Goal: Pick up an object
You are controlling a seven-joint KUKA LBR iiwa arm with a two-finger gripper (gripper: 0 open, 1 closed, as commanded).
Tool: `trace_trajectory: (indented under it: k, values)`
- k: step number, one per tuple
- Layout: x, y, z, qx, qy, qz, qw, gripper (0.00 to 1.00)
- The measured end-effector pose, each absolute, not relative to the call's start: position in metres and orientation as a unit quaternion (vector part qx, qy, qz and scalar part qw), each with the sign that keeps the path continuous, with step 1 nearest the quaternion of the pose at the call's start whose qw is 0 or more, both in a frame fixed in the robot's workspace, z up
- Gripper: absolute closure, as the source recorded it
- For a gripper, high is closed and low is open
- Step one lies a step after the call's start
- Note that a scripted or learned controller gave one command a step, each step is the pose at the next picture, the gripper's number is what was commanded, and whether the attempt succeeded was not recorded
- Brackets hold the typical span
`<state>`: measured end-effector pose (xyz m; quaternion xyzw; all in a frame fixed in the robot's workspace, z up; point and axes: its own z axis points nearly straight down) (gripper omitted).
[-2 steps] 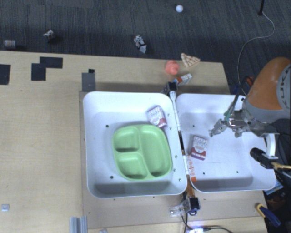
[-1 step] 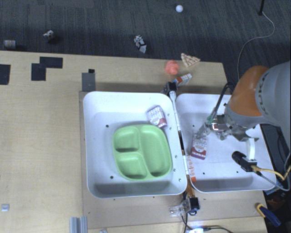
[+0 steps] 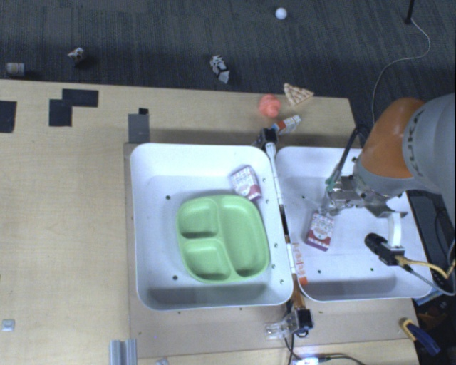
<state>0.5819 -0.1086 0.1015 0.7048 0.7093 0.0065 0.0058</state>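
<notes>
Arm (image 3: 420, 142) is seen reaching in from the right, over the right bin (image 3: 356, 285). Hand (image 3: 333, 204) is positioned above the bin's left half, toward the far wall.

A small red-and-white packet (image 3: 320, 230) is noted directly at the tip of the hand, its upper edge meeting the hand and its lower end tilted toward the near left. Whether the hand is apart, together or clamped on the packet cannot be told. It also cannot be told whether the packet is resting on the bin floor or lifted off it.

Left bin (image 3: 153, 214): a green divided plate (image 3: 222, 237) is recorded lying flat in the middle, with three compartments visible. A second packet (image 3: 245, 182), of similar colouring, is seen just beyond the plate's far right corner, close to the wall shared with the right bin.

On the desk (image 3: 64, 235), beyond the bins, an orange ball (image 3: 269, 105) and a triangular tan piece (image 3: 298, 93) are noted near each other. A white ball (image 3: 281, 13) is seen on the dark floor behind.
</notes>
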Motion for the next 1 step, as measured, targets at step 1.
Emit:
trace_trajectory:
  k: [1]
  values:
    - [0.5817, -0.1084, 0.1012, 0.705, 0.709, 0.0063, 0.005, 0.00]
